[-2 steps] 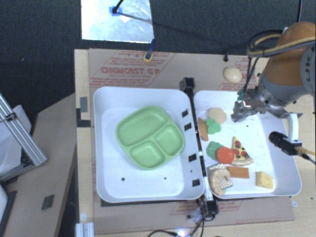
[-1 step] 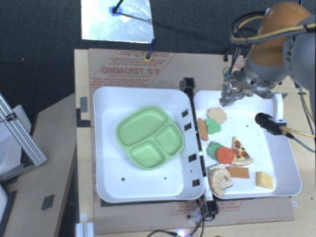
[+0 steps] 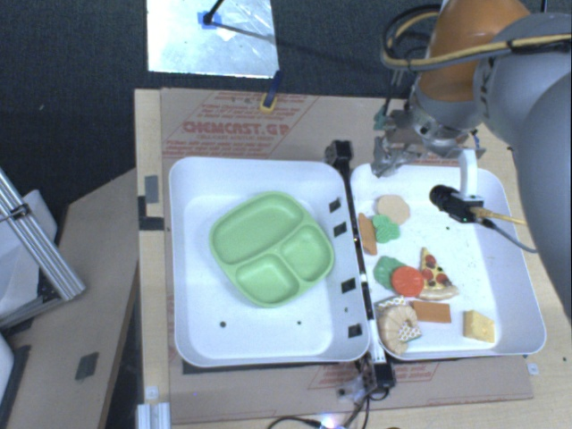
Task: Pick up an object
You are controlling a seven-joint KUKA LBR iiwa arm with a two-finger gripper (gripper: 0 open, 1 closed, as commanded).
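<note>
Hand (image 3: 391,156) blurry over right bin (image 3: 506,271)

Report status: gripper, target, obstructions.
Gripper over right bin, far left corner. Nearest piece: tan disc; other toy food beyond. Green plate apart in left bin, no obstruction.

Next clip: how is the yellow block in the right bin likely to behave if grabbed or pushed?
The yellow block looks solid and flat-sided: probably stiff, unlikely to roll. It lies flat, apart from the orange slab, so a push would likely just slide it. The nearby front wall of the right bin may crowd a grasp.
</note>
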